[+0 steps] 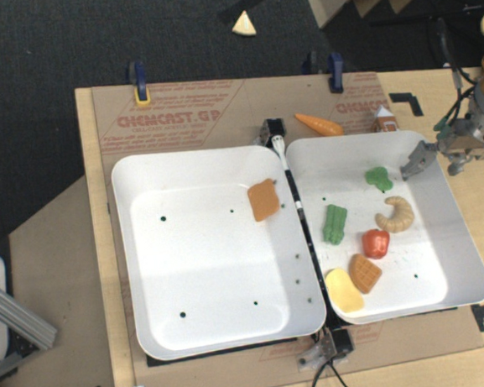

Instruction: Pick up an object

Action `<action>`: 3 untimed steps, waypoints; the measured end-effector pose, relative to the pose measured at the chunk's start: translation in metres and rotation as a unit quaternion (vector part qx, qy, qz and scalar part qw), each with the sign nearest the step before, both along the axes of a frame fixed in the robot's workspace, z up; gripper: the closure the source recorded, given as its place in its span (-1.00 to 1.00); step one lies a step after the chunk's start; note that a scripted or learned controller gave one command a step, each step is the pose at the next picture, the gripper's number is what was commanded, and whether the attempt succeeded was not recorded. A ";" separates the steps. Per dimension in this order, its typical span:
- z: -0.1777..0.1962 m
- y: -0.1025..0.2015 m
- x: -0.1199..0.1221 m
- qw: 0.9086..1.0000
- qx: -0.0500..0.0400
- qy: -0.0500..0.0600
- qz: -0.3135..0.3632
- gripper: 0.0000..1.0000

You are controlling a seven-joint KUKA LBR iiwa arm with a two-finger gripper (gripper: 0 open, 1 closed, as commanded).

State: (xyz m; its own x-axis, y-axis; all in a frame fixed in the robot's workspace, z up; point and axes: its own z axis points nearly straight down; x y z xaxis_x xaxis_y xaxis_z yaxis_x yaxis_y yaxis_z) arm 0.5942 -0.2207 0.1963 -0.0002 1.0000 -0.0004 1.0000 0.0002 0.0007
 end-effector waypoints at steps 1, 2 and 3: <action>0.068 0.006 -0.023 1.000 -0.001 -0.003 0.000 -1.00; 0.237 0.005 -0.065 1.000 -0.004 -0.010 0.000 -1.00; 0.237 0.006 -0.063 1.000 -0.002 -0.003 0.001 1.00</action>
